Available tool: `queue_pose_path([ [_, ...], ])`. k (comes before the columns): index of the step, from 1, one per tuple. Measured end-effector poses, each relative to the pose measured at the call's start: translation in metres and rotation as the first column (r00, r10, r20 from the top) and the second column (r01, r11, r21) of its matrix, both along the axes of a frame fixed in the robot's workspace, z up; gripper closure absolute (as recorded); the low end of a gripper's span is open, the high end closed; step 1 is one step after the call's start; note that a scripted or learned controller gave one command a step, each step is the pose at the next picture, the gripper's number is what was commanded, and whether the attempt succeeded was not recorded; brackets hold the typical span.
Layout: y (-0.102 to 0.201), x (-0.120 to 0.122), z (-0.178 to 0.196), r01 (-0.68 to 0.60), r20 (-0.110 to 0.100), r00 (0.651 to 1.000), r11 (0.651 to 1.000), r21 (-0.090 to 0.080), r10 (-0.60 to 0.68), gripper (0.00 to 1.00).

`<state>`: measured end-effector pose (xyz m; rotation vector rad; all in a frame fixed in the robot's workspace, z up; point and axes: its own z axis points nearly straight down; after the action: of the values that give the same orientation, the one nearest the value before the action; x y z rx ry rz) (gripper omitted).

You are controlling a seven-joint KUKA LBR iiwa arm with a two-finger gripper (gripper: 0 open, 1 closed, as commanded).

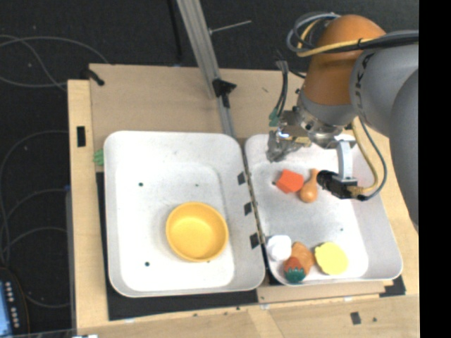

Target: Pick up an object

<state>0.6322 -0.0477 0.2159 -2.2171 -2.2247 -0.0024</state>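
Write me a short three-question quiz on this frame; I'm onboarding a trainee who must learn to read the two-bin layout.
1. True or false: the round yellow plastic bowl lies in the left shallow white bin.
2. Which thing lies closest to the gripper? A) the flat yellow disc B) the orange-red block C) the small white ball
3. Fill in: the tan pear-shaped piece lies just to the ____ of the orange-red block in the camera view.

Key: 1 true; 2 B; 3 right. All three things in question 2 lie in the right shallow white bin, the disc and ball near its front edge.
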Motion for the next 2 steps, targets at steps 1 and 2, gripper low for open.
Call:
queue_pose_path([
  [1, 0.043, -0.010, 0.008, -0.004, 0.000, 1.000, 1.000, 0.002, 0.004, 1.00],
  [2, 0.096, -0.026, 0.023, -0.006, -0.002, 1.000, 1.000, 0.002, 0.006, 1.00],
])
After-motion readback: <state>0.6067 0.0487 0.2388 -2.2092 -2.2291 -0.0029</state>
